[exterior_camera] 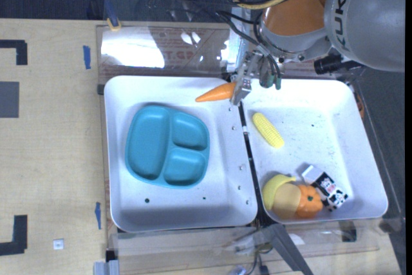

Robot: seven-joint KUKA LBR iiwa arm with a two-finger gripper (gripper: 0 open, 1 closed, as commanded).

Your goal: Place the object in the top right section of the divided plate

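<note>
Two shallow white bins are seen side by side on the bench. The left bin (122, 203) holds a blue divided plate (168, 145), laid flat slightly left of the bin's centre. Three sections are made out in the plate: one long section on the left, two smaller ones on the right, far and near.

The arm (360, 16) is seen reaching in from the right, its orange band above the wrist, with yellow and black cables looped around it. The gripper (242, 88) is held over the far end of the ridge where the two bins meet. An orange carrot (215, 94) is seen at the fingertips, its thick end pinched between them, its pointed tip directed left. The carrot lies roughly level above the far right corner of the left bin, apart from the plate and just beyond the plate's far right section.

In the right bin (351, 138), a yellow corn cob (268, 130) is noted lying at a slant near the dividing ridge. At the near end, a cluster is recorded: a yellow-green rounded fruit (278, 189), an orange fruit (302, 199) touching it, and a small black-and-white toy (331, 192) just to the right.
</note>
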